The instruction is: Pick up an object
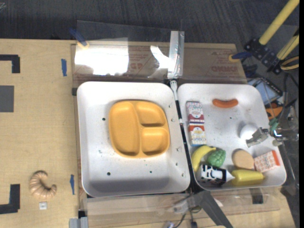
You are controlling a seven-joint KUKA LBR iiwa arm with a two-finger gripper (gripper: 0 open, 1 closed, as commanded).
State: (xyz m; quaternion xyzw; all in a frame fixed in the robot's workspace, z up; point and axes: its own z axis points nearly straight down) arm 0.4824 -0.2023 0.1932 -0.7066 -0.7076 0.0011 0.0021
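Left of the pincer (258, 136), whose tip looks like bare glinting metal, both white bins (90, 141) look like smooth, faintly glossy plastic. The yellow divided plate (138, 127) is matt plastic. Farther left, the tabletop (35, 127) is pale, matt wood.

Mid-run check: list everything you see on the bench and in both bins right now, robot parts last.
Left bin: 1, white.
Divided plate: 1, yellow-orange, in left bin.
Right bin: 1, white.
Sausage: 1, orange-red, right bin top.
Carton: 1, white and red, right bin's left side.
Banana: 1, yellow, bottom left.
Green item: 1, beside banana.
Black-and-white item: 1, bottom edge.
Croissant: 1, tan, on bench left of bins.
Gripper: 1, grey, over right bin.
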